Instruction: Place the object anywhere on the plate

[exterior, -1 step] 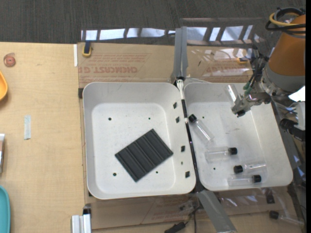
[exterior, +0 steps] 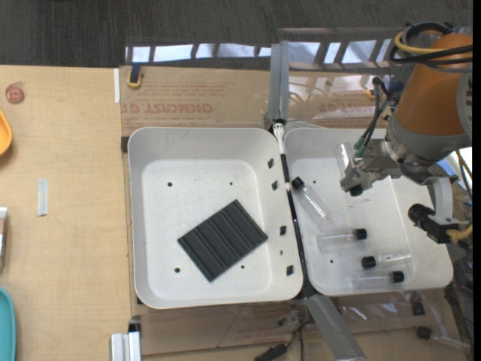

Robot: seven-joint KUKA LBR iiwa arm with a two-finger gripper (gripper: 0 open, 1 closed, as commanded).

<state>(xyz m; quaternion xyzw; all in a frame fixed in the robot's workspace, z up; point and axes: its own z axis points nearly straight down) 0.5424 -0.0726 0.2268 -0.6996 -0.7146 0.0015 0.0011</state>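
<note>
Black ribbed plate (exterior: 222, 240) — one, perhaps four clear vials (exterior: 342, 236).

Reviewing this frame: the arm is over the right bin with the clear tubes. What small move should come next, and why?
Probably a short descent toward the nearest tube. The gripper hovers in the right bin with nothing visibly between its fingers, while the clear, black-capped tubes lie loose below it and the dark ribbed plate in the left bin carries no object yet.

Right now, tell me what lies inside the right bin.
Four clear tubes with black caps lie in the right bin. The gripper and arm hide part of its floor.
</note>
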